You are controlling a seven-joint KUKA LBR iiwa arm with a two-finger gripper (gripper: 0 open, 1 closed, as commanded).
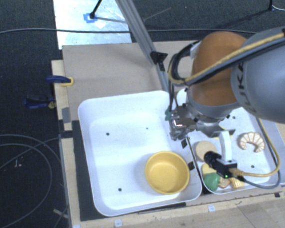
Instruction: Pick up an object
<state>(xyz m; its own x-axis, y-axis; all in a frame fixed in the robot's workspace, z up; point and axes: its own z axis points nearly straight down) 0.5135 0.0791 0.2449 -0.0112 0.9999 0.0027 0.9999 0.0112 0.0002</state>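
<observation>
Hovering: gripper (180,127) sits over the wall between both bins
Fingers: honestly can't tell
Objects: yellow bowl (166,172) left bin's near-right corner, croissant (251,141) right bin
Progress: nothing lifted yet

Setting: robotics lab or test cell. Evidence: grey industrial arm (263,69) with orange band (217,68) over a board surface (108,71) bearing two white bins (100,140); blue clamps (59,80) on the surface's edge; loose cables (17,163) across dark carpet (12,58); a stand's metal legs (133,21).
</observation>
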